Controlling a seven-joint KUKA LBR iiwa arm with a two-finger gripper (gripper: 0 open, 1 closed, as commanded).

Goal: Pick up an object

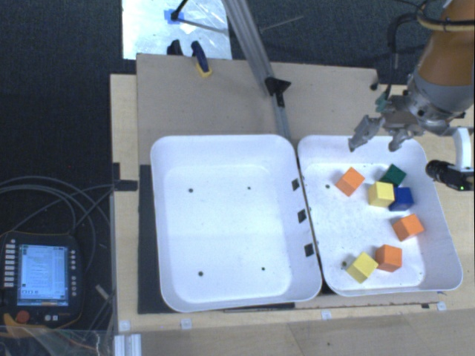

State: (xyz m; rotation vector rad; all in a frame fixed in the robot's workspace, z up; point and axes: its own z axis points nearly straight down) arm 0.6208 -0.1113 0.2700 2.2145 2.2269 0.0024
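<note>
Sitting side by side on the counter (223, 95) are two shallow white bins. The left bin (167, 162) holds nothing but four small dark spots on its floor. The right bin (438, 273) holds seven blocks: an orange block (349, 181) near its upper left, a green block (393, 174), a yellow block (381, 193) and a blue block (402, 198) clustered together, another orange one (407, 227) below them, and a yellow block (362, 267) just beside an orange block (388, 258) at the near edge. The pincer (378, 137) hangs over the right bin's far rim, fingers spread apart, gripping nothing. The arm (445, 58) is cut off by the frame's top right corner.
</note>
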